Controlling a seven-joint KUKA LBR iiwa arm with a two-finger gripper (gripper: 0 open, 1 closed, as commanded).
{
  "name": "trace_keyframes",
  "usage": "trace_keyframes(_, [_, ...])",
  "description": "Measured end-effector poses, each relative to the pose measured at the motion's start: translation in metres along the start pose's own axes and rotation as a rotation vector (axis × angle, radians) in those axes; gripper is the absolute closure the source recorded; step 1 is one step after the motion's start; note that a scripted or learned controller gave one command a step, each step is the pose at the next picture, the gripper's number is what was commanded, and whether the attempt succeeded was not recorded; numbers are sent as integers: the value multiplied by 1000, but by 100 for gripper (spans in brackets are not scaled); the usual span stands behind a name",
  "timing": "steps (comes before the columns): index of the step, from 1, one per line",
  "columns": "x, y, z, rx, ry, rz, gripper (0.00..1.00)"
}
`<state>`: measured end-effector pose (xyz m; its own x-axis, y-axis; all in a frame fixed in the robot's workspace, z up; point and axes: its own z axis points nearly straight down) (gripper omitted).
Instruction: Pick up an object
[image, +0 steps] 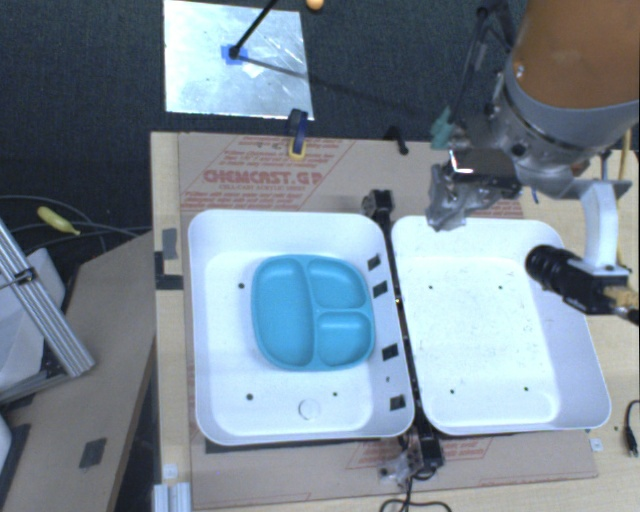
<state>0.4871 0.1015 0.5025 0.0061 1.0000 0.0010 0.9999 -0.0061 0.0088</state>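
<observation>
Seemingly nothing sits between the fingers, though whether they're parted or closed I can't tell; gripper (447, 212) hangs over the right bin's (500, 400) back-left edge. Blue divided plate (310, 310) lies flat mid left bin (225, 400), well apart.

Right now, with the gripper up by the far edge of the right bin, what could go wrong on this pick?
1. The only visible target, the light blue three-compartment plastic plate, lies flat in the left white bin, while the gripper hovers over the right white bin; the arm must cross the raised divide where they meet.
2. The plate is wide and shallow, so a two-finger grasp may slip off unless it catches a rim.
</observation>
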Motion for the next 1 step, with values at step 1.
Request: trace_keyframes(1, [-40,-2,94,15,-3,-3,100])
